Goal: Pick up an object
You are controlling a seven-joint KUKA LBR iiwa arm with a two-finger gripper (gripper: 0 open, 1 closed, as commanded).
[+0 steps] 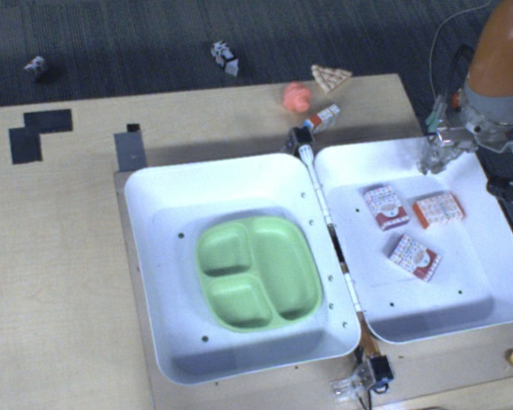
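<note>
Item: 3 small packets in the right bin [498, 303], lying apart from one another — a red-and-white packet [385, 206] toward the bin's far left, an orange packet [438, 210] just right of it, and a second red-and-white packet [413, 257] nearer the camera, tilted. Gripper [432, 161]: poised at the right bin's far right corner, above the floor, nothing between its parts; open or clenched cannot be told. Adjacent: left bin [165, 259] holding 1 green divided tray [258, 272]; recommended handling is to centre over the orange packet, nearest the gripper, square to its short sides, and descend clear of its neighbours.
</note>
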